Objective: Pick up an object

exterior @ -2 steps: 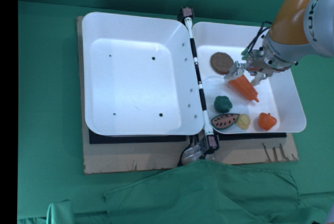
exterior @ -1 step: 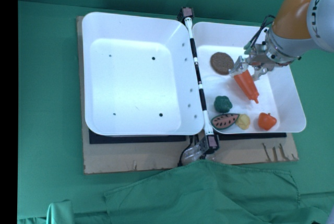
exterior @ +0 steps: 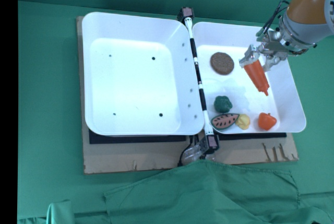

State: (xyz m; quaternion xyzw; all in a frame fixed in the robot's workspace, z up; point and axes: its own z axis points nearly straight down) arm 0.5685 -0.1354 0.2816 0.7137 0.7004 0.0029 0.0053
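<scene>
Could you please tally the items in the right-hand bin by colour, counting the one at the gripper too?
Orange: 2, the carrot between the fingers of the gripper and the orange pepper
Brown: 1, the round patty
Green: 1, the broccoli
Yellow: 1, the small yellow piece
Red and green: 1, the watermelon slice
Total: 6

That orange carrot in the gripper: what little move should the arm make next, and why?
Probably a short, straight lift. The carrot hangs tilted between the fingers of the gripper, held by its top end, its tip low over the right bin. Rising first would likely keep it from catching the bin's wall or the orange pepper below before any sideways move.
</scene>
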